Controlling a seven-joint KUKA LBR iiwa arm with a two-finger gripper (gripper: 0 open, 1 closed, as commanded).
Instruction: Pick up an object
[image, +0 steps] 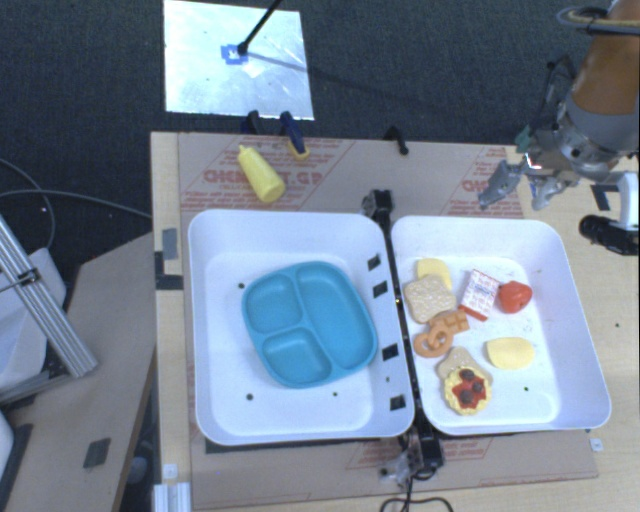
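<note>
nothing has been picked up as far as i can see: the gripper (519, 185) hangs over the bench just past the far edge of the right bin (575, 300), its two fingers spread apart with only bare bench showing between them, so the whole pick is left to do. it would have to come in over the bin, drop onto one piece and close. the right bin holds all the likely candidates, bunched in its middle: a pale yellow block (433, 269) at the far side, a tan cracker (429, 297) just beside it, a small red and white carton (479, 294) lying tilted, a red tomato-like piece (514, 297) right next to the carton, an orange pretzel (440, 334) touching the cracker's near edge, a yellow lemon-shaped piece (510, 352) sitting a little apart, and a small pizza slice (467, 384) nearest me; those names are my best guess, since the toys are small from here. the left bin (215, 300) holds a blue divided tray (308, 322) with three compartments, lying at a slant with nothing in any of them. outside the bins, a yellow bottle (260, 174) lies on its side on the bench beyond the left bin. the tomato piece and the carton sit closest to the gripper, so i'd judge those the easiest reach.
</note>
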